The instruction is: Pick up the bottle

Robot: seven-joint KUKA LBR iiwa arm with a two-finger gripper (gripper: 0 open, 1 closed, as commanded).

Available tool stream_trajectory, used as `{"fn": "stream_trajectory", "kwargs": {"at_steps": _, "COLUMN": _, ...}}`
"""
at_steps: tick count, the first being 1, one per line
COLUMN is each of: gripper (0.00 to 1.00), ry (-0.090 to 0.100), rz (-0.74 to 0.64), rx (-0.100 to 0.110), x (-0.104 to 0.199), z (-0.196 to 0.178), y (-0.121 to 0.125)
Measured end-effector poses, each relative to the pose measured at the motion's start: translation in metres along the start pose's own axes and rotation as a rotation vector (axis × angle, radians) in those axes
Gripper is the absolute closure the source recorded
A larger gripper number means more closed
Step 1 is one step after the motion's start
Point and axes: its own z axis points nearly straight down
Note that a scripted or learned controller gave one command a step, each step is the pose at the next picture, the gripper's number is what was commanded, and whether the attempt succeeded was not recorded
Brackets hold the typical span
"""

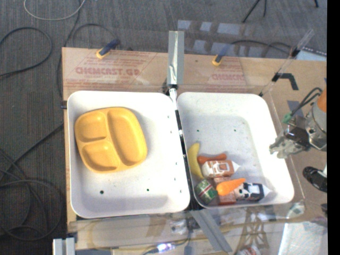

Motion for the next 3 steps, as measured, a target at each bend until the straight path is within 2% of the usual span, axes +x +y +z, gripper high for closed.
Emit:
{"fn": "stream_trajectory", "kwargs": {"at_steps": 1, "gripper": 0.00, "ry": 0.000, "rz": 0.000, "rx": 0.000, "x": 0.000, "z": 0.000, "y": 0.000}}
{"fn": "stream_trajectory", "kwargs": {"at_steps": 2, "gripper": 0.00, "ry": -0.001, "rz": 0.132, "rx": 0.001, "x": -0.012, "z": 0.044, "y": 0.005}}
{"fn": "stream_trajectory", "kwargs": {"at_steps": 3, "gripper": 0.00, "ry": 0.002, "rz": -0.002, "rx": -0.001, "x": 0.032, "z": 0.135, "y": -0.014}}
